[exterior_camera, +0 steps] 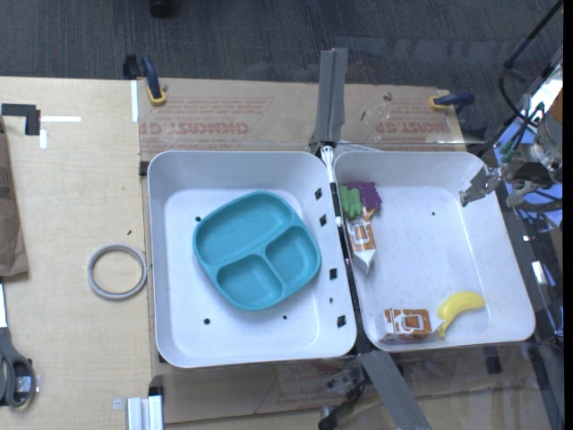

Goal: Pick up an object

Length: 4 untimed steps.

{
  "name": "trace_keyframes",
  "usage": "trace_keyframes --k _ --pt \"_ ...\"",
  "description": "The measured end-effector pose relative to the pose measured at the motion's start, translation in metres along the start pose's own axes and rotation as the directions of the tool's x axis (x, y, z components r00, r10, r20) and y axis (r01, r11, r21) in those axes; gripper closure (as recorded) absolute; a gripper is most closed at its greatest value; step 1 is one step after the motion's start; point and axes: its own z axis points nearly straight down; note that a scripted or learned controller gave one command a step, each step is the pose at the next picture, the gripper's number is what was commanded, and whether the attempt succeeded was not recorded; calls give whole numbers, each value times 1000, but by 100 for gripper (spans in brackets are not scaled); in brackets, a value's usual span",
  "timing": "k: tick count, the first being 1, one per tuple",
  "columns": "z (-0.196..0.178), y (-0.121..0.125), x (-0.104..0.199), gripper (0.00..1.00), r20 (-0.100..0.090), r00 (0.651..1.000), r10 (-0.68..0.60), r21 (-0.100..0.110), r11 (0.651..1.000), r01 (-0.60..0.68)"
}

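The right bin (501, 267) holds a yellow banana (459, 309) and an orange and white carton (406, 324) near its front. A small white and orange packet (362, 244) and a purple and green toy grape bunch (360, 199) lie along its left wall. A teal divided plate (258, 250) lies in the left bin (170, 267). My gripper (492, 192) hangs over the right bin's far right corner, well away from every object. Its two fingers are spread, with nothing between them.
On the wooden bench left of the bins lie a grey tape ring (117, 270), scissors (13, 379) and a brown bag (9, 204). A grey post (332, 97) rises behind the seam between the bins. Clamps (154, 86) grip the back edge.
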Motion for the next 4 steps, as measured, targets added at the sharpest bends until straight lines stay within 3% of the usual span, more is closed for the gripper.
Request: trace_keyframes --k 1,2,3,4 --pt "118 -25 97 0 0 989 -150 0 989 150" --pt "127 8 87 0 2 833 -554 -2 833 554" --pt "125 36 111 0 7 679 -734 -2 679 734" --pt "125 57 119 0 7 418 -908 -1 418 909"
